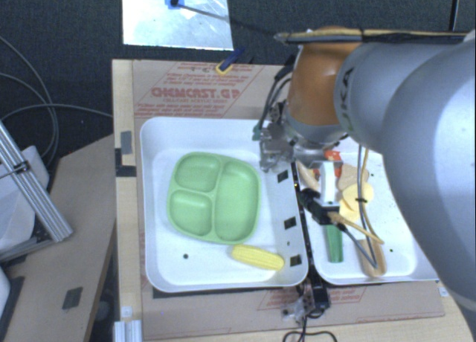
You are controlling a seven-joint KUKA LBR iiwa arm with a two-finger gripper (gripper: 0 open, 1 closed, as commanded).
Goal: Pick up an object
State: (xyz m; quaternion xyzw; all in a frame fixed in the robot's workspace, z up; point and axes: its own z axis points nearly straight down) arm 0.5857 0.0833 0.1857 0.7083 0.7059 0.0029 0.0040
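The arm's wrist (312,102) hangs at frame centre-right over the right bin (401,259), above a jumble of green marker (334,245), wooden spoon (366,247) and yellow pieces (351,198). Whether its tip is spread I cannot tell. Best to descend straight onto one separated item, clear of the bin wall.

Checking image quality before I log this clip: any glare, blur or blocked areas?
Camera view: the foil-like sheet at the top glares; the arm looms large and soft, covering much of the right bin; the green divided plate and yellow corn are evenly lit.

Corn (257,257) before plate (214,197) (left bin (160,259))
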